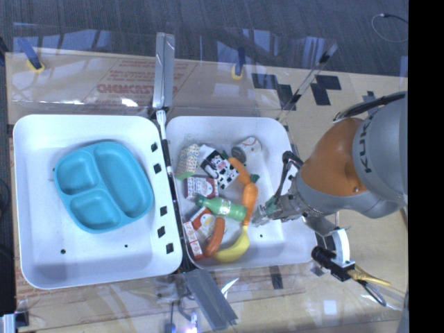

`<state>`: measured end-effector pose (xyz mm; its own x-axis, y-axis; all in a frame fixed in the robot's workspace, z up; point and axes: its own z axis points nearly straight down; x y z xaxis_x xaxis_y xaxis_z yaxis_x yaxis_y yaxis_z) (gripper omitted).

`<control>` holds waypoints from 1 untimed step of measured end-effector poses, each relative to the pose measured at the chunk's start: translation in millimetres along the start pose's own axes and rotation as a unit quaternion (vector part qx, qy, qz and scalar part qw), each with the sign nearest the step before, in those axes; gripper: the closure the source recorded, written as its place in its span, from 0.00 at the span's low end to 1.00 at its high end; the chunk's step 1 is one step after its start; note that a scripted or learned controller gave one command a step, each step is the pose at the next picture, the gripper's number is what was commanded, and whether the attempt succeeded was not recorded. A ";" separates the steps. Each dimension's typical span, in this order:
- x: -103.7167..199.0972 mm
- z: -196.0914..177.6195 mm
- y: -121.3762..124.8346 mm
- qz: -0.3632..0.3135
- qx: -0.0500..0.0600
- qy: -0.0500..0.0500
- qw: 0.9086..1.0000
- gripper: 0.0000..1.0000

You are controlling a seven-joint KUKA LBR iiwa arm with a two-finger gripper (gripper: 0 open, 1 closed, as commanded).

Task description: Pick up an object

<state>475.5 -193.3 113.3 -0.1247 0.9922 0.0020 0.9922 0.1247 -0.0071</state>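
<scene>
Gripper (260,216) low at 3 o'clock in right bin (274,134), finger state cannot tell, toy pile at bin centre, banana (234,248) at 6 o'clock, green bottle (223,207) just beside gripper, blue divided plate (103,184) in left bin (41,255).

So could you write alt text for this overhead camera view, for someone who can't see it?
A grey robot arm with an orange band reaches from the right into the right-hand shallow white bin, its gripper low beside a pile of toy food including a yellow plastic banana and a green bottle. The left-hand white bin holds a blue three-compartment plate.
</scene>
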 end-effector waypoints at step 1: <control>-28.3 -154.2 92.1 -0.022 -0.003 -0.001 1.000 1.00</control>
<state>571.6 -210.1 266.8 -0.1678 0.9858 -0.0007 0.9858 0.1678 -0.0003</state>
